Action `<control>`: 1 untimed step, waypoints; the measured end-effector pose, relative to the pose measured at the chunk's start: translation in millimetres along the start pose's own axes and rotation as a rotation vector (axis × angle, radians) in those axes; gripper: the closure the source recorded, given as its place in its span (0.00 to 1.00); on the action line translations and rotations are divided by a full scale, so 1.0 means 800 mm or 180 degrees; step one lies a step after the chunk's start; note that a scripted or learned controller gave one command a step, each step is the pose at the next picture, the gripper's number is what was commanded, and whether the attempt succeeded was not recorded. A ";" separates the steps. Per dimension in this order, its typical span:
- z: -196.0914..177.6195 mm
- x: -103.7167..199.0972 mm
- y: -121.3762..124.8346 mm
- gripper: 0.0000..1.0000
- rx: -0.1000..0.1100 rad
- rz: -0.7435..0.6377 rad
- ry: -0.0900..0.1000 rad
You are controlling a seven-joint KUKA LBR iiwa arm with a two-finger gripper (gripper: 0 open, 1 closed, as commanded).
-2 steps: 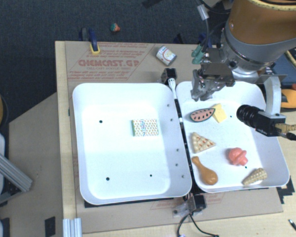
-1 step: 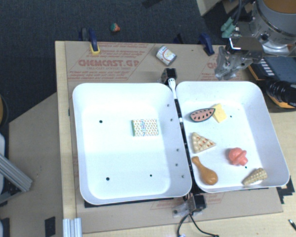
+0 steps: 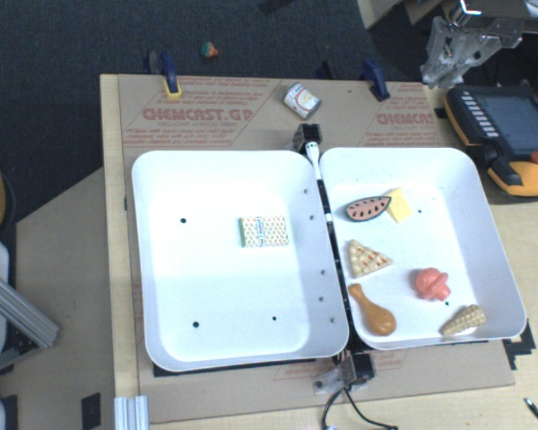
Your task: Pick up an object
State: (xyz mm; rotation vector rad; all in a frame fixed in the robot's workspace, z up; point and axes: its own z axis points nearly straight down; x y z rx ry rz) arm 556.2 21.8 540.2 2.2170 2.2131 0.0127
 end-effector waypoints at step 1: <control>0.119 0.050 -0.062 1.00 0.0076 -0.0020 0.0002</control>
